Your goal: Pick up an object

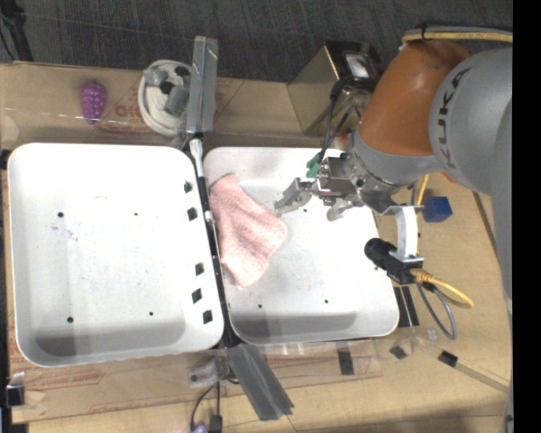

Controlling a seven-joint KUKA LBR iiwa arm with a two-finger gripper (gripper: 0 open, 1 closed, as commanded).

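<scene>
One thing lies within reach for you: a pink cloth (244,228), crumpled against the left wall of the right bin (343,318), right beside the divider rail (206,242) that parts the two bins. The tool (293,199) hangs over the upper middle of that bin, just to the right of the cloth's upper corner, and nothing sits between its fingers. From this slanted view you cannot tell whether they are spread or pressed together, so check that before you commit to a descent.

Your main risk, as I judge it, is a miss. The tool is off the cloth's edge, not over its bulk, so a straight drop from here would likely meet bare bin floor or catch only a thin fold that slips free on the lift. Soft fabric gives and drags, so a shallow pinch may not hold.

The second risk is the left wall. The cloth hugs it, and a move toward the cloth's centre brings the fingers near the bin rim and the rail; a finger could strike there.

Open room lies to the right and toward the bin's near edge, where the floor is bare. The left bin (99,332) has plenty of bare floor too. Along the bench's far edge sit a purple toy (93,101) and a white cup (162,93), well apart from your path.
</scene>
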